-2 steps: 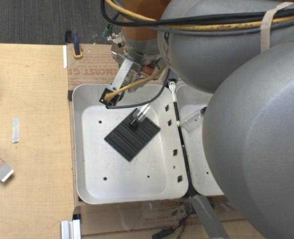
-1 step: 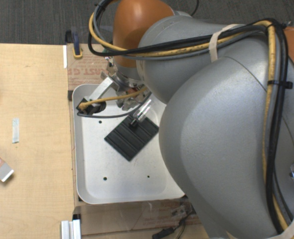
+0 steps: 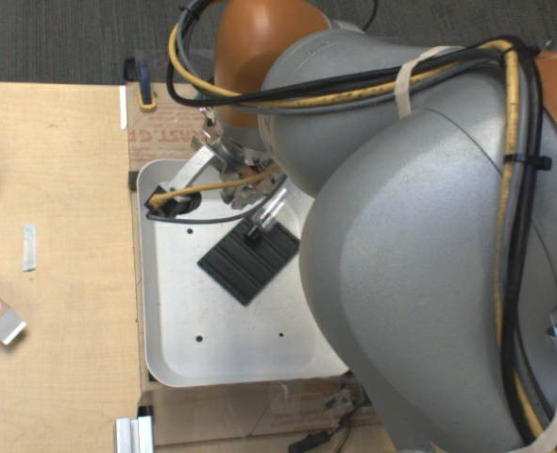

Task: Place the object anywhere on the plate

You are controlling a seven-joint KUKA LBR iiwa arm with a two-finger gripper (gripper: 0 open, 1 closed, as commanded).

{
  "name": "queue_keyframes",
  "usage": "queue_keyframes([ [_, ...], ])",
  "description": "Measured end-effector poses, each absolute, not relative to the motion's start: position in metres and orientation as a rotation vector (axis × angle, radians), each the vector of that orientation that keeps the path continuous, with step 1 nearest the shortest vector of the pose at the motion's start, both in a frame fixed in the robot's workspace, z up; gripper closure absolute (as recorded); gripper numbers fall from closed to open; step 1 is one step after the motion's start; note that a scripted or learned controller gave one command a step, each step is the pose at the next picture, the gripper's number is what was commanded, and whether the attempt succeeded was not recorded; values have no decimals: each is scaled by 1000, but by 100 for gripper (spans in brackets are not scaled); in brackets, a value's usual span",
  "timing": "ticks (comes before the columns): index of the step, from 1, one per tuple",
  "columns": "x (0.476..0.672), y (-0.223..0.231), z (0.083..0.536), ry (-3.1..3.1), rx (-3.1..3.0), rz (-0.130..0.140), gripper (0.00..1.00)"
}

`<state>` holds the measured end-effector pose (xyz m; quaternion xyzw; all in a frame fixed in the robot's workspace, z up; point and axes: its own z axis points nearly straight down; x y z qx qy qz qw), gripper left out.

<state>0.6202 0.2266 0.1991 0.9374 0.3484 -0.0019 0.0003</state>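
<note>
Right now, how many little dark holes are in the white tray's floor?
3: one hole near the cable, one lower left, one lower right in the white tray. The arm may hide more.

You're looking down on a pale wooden table [image 3: 61, 177] filling the nine o'clock side. Dark grey carpeted floor [image 3: 71, 26] runs across twelve o'clock. Brown cardboard [image 3: 165, 125] lies just beside the table's edge, toward centre. Light falls evenly, without hard shadows.
</note>
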Motion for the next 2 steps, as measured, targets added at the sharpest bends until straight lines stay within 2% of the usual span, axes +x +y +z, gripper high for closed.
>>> queue_keyframes([
  [1, 621, 224, 207, 1086, 2946, -11, 100],
  [2, 648, 227, 163, 308, 3126, 0, 100],
])
